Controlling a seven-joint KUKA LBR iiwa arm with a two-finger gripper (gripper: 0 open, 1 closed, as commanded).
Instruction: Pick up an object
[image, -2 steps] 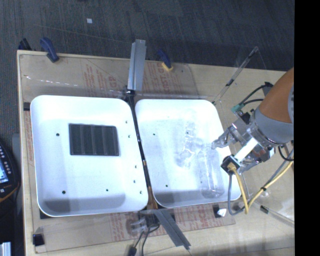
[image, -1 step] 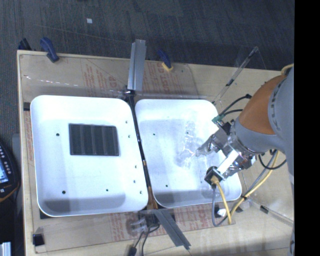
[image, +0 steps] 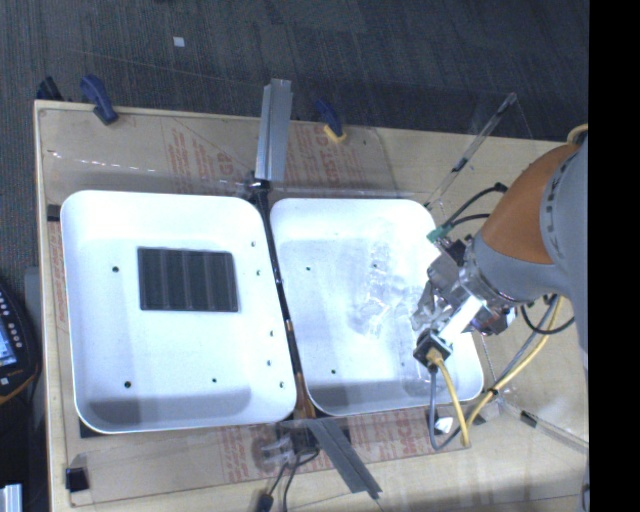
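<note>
**Gripper low over right bin; grasp not confirmed**

The arm (image: 530, 250) reaches in from the right, crossing the right rim of the right bin (image: 320, 300). The gripper (image: 428, 312) sits low over that bin's right side, near the wall. From where I stand I cannot tell whether it is released or clenched, and nothing can be confirmed in its grasp.

A clear object (image: 378, 290) lies on the floor of the right bin, right of centre. Its outline is faint against the white. Its right edge lies just beside the gripper; contact cannot be judged.

The left bin (image: 100, 350) holds one dark slab (image: 188, 279), ribbed and rectangular. It lies flat, above centre, well apart from the gripper.

The bins stand side by side, touching, on the bench (image: 180, 450). Two blue clamps (image: 100, 102) grip the bench's far edge.
</note>
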